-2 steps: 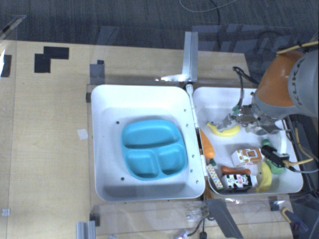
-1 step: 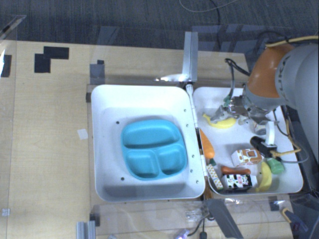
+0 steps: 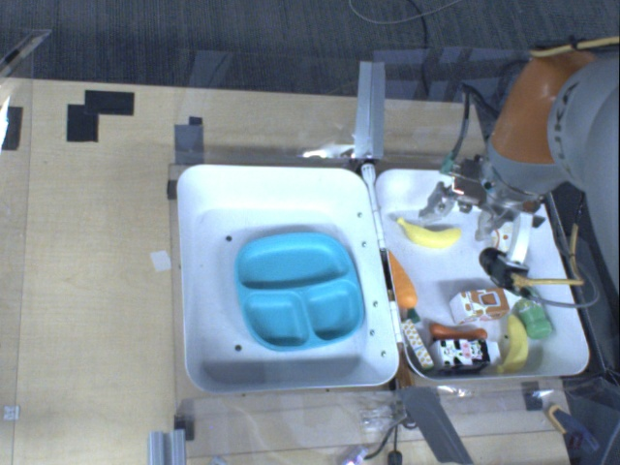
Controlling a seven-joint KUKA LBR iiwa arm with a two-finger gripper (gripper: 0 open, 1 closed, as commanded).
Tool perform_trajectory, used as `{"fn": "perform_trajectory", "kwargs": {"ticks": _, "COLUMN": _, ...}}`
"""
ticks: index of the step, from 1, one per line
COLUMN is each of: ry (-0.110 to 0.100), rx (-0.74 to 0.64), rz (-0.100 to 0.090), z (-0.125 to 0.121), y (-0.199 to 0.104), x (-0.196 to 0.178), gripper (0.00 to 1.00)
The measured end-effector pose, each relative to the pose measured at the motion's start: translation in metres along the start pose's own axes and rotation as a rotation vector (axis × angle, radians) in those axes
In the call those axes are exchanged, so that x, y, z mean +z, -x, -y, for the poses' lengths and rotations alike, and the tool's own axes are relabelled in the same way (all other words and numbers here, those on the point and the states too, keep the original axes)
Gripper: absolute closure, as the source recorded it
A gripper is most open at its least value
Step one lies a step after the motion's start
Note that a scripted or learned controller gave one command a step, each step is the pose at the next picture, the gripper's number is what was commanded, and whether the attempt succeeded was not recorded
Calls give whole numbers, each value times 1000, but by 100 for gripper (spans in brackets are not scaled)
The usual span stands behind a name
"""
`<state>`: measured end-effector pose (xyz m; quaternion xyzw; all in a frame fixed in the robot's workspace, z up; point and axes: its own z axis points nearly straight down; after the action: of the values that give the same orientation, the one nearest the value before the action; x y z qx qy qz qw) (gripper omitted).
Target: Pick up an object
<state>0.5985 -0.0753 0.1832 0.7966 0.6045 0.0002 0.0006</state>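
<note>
The grey arm (image 3: pixel 572 114) enters from the right, its orange band above the wrist, and bends down over the far part of the right bin (image 3: pixel 572 356). The jaws (image 3: pixel 463 211) hang there with the two fingers spread apart, one toward the left at about the bin's middle and one toward the right, and nothing sits between them.

A yellow banana (image 3: pixel 429 234) lies on the bin floor just below the left finger, near it but apart. Along the bin's left wall rests an orange carrot (image 3: pixel 402 281). Nearer the front edge lie a small carton (image 3: pixel 480 304), a green block (image 3: pixel 533 319), a second yellow fruit (image 3: pixel 516 345) and a black-and-white patterned box (image 3: pixel 460 354); their printing is too small to read.

The left bin (image 3: pixel 208 356) holds a blue divided tray (image 3: pixel 295 289) with three compartments, well apart from the jaws. Both bins rest on the table (image 3: pixel 77 289).
</note>
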Motion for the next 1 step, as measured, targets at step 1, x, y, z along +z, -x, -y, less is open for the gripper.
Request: {"fn": "perform_trajectory", "kwargs": {"ticks": 1, "ry": 8, "rx": -189, "rz": -1, "z": -39, "y": 20, "x": 96, "gripper": 0}}
